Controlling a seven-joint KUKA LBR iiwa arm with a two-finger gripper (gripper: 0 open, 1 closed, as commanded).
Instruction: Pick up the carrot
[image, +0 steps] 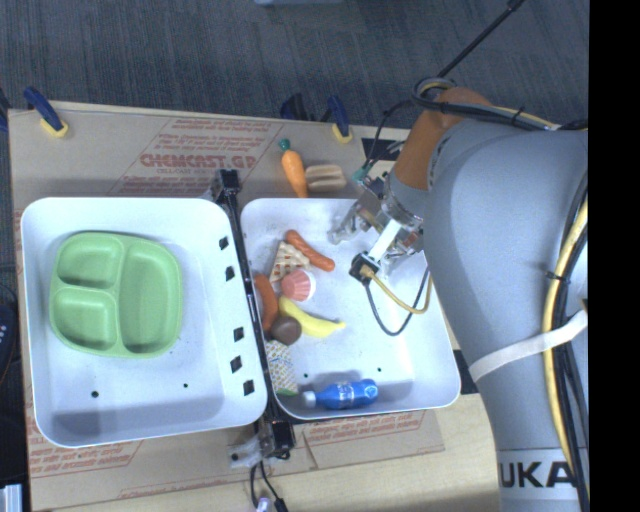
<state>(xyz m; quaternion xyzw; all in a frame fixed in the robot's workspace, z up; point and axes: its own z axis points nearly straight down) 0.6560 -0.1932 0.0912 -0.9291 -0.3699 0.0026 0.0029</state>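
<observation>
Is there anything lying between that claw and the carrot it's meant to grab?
Nothing visible does. The carrot lies outside the right bin, beyond its far rim, and the gripper hangs just inside that rim.

claw (345, 228) above right bin (425, 345), carrot (293, 171) outside

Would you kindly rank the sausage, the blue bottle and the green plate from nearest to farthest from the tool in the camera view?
1. Sausage, just left of the tool, right bin.
2. Blue bottle, right bin's front edge.
3. Green plate, left bin.
</observation>
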